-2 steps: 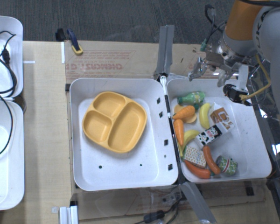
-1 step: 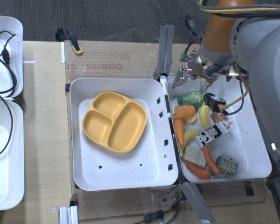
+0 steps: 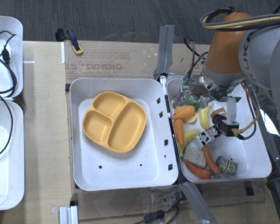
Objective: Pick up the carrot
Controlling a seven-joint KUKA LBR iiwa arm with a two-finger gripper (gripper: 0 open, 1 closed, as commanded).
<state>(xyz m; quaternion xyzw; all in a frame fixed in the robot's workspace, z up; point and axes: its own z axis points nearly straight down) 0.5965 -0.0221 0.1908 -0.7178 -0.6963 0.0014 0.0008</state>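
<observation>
An orange carrot (image 3: 179, 132) lies lengthwise along the left wall of the right bin (image 3: 252, 171). A shorter, fatter orange piece (image 3: 185, 112) lies just above it. My gripper (image 3: 192, 95) hangs under the orange-banded wrist at the bin's upper left corner. It is low among the toys, just above the shorter orange piece. The wrist and cables hide what lies under it.
The right bin is crowded with two yellow bananas (image 3: 204, 117), a cow-patterned carton (image 3: 208, 135), two red sausages (image 3: 197, 170), a wedge (image 3: 194, 154) and a green can (image 3: 227, 165). A yellow divided plate (image 3: 114, 121) sits in the left bin (image 3: 84, 171).
</observation>
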